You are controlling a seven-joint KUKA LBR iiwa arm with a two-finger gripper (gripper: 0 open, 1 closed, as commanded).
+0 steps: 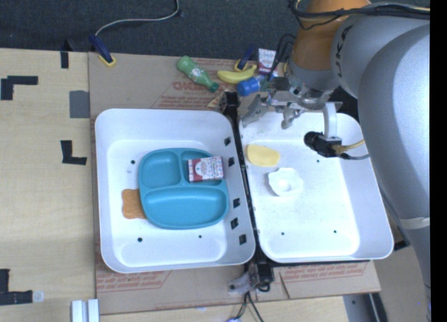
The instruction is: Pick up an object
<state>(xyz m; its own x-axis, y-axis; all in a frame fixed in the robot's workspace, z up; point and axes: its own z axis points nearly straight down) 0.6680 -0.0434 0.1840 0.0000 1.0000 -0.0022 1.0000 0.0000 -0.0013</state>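
Overhead, slanted look at both bins; arm enters from the right.
Arm: grey, orange band [328, 3] above the wrist, bent over the far edge of the right bin [349, 240].
Gripper [290, 112]: low over the right bin's far-left corner; whether it is open or closed cannot be told from this angle, and nothing is seen held.
Right bin contents: yellow rounded piece [262, 155] near the left wall, just in front of the gripper; small white cup-like item [283, 182] right beside it, nearer the camera; the two look close to touching.
Left bin [119, 244] contents: blue divided tray [183, 189] in the middle; small red and white packet [205, 169] lying in the tray's far-right compartment; tan flat piece [131, 204] tucked against the tray's left edge.
Behind the bins, on the cardboard: green bottle [195, 73] lying on its side, yellow banana [236, 75], blue object [248, 87], all clustered near the gripper's far side.
Bench: black cable [164, 6] looping across the dark surface at the top.
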